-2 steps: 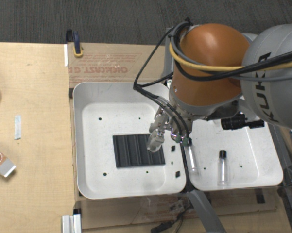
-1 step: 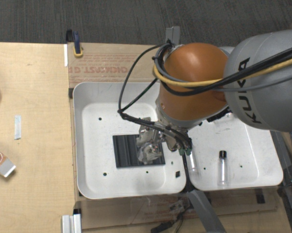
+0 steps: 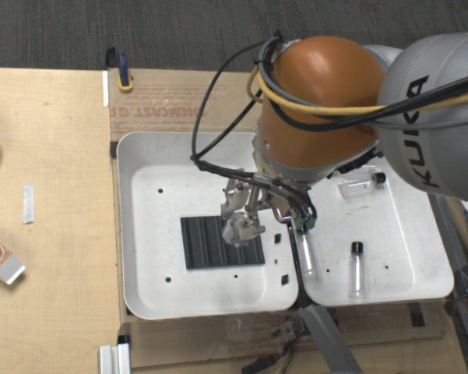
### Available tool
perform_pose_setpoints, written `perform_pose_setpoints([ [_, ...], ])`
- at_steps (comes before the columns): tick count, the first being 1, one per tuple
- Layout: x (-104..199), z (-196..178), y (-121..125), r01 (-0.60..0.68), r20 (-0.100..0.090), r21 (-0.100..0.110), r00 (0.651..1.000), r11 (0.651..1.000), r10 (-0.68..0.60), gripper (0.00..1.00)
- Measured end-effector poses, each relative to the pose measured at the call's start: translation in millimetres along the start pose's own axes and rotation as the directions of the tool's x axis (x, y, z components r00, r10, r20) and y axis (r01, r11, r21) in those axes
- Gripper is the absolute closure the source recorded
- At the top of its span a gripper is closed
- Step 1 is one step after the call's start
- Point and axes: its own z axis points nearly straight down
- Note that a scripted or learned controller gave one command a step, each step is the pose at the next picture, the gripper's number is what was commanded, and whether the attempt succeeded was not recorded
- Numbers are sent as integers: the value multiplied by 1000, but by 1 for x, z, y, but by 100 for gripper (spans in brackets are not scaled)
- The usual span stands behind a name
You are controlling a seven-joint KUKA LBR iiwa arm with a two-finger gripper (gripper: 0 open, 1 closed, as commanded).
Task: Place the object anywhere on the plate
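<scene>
Black ribbed plate [image 3: 218,241] lies flat in the left bin [image 3: 140,287], nearest the camera edge of the scene, roughly mid-bin. End effector [image 3: 243,226] sits right over the plate's right half, metal parts bunched low against the ribs; something pale and shiny shows at its tip, but I cannot tell if that is the object or part of the tool, so whether it is clenched, released or carrying anything is not readable from this angle. Right bin [image 3: 420,287] holds the candidate objects: clear vial [image 3: 357,269] with a black cap, lying upright in the view near the front; another clear tube [image 3: 304,253] tight against the divider between bins, just beside the tool; a third vial [image 3: 359,184] further back, lying crosswise under the arm. Judgement: these vials look light, stiff, smooth-walled, likely to roll and slip, possibly brittle if squeezed hard. Best take across the barrel near mid-length, fingers square to the long axis, moderate force; avoid the cap end. On the plate, the ribs should help stop rolling if laid along the grooves. Further back, the orange band [image 3: 327,76] and grey arm [image 3: 436,115] cover the bins' rear edge; wooden worktop [image 3: 47,131] to the left carries unrelated clutter.
</scene>
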Motion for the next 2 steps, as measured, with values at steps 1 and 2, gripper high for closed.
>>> perform_pose_setpoints([
  [1, 2, -7, 4, 71, 1, 0, 997, 997, -71, 100],
  [2, -26, -1, -3, 117, 0, 0, 993, 993, -117, 100],
])
